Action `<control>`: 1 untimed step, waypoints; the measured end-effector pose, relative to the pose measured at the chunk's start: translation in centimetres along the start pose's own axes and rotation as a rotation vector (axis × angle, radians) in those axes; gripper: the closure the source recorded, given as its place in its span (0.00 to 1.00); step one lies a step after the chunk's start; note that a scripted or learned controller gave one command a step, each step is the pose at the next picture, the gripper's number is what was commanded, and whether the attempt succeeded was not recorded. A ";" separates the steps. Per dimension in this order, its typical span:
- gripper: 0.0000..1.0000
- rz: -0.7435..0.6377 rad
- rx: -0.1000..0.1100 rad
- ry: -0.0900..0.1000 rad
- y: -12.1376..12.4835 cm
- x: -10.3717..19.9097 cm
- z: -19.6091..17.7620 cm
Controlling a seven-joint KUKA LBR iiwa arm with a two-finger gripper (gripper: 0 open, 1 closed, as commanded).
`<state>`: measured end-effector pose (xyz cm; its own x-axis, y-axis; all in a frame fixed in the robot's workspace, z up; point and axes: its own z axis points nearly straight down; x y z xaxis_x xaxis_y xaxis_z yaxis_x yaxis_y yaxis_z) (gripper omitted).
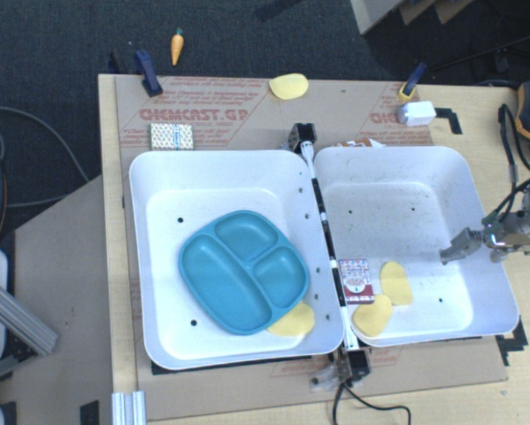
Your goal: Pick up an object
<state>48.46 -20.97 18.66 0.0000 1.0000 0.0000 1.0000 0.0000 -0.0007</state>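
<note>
The right bin (397, 180) holds a small red and white packet (355, 280) near its left wall. Two yellow chip-like pieces lie beside it, one (395, 283) to its right and one (373, 315) near the bin's front rim. In the left bin (158, 184) a blue divided plate (242, 270) rests partly over another yellow piece (293, 321). My gripper (459, 246) hangs low over the right side of the right bin, to the right of the packet and yellow pieces and apart from them. Nothing shows in its grasp.
On the bench behind the bins lie a yellow piece (288, 86), a patterned small packet (172, 135), a white block (418, 112) and two blue clamps (147, 72) (412, 80). A small carrot toy (177, 47) lies on the dark floor beyond.
</note>
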 end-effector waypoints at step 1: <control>0.00 -0.002 -0.002 0.000 6.6 5.9 0.9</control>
<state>55.03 -15.06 17.71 -0.0017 1.0000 0.0000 1.0000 0.0017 0.0018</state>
